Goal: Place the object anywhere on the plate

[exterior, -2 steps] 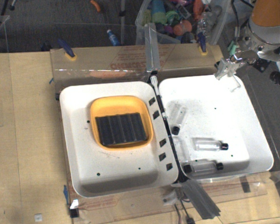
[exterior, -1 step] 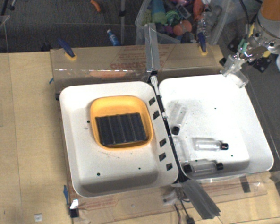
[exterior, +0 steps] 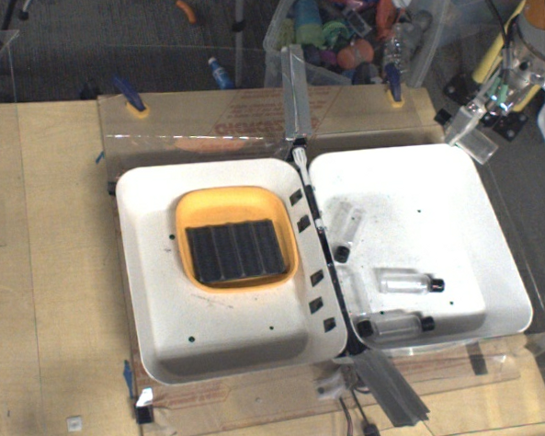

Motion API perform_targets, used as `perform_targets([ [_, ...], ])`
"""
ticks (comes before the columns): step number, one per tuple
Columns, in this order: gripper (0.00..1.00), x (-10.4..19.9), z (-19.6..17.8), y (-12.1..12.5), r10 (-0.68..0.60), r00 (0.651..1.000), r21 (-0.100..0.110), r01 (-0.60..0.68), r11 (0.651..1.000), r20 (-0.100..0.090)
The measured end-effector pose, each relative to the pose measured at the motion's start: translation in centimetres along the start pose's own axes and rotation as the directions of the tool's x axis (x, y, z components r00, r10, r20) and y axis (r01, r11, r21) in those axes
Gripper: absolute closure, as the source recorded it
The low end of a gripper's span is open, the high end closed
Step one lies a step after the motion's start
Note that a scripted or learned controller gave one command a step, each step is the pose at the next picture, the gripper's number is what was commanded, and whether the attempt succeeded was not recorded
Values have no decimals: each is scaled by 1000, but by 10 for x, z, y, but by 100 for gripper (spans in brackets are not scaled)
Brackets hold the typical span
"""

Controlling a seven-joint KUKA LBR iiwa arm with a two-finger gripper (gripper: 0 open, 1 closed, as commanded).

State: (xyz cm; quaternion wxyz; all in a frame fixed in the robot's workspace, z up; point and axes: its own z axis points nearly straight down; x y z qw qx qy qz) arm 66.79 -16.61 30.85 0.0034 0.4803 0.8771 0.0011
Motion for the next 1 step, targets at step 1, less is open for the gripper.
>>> perform_targets([
  [1, 100, -40, -21, -26, -299, 954, -1, 299, 954, 2],
])
